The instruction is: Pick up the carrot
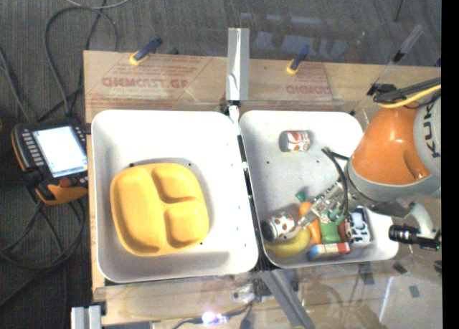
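While the yellow divided plate is sitting in the left bin, the gripper is hanging low in the right bin over what seems to be the carrot, beside a banana; jaw state unreadable.

The two bins are white, and the left one holds a yellow tray with compartments. In the right bin the carrot is orange with a green top, next to a yellow banana, a green block and a small can with a red and white label. The arm has an orange band above grey, the end effector is of silver metal, and the desk is light brown with faded red print.
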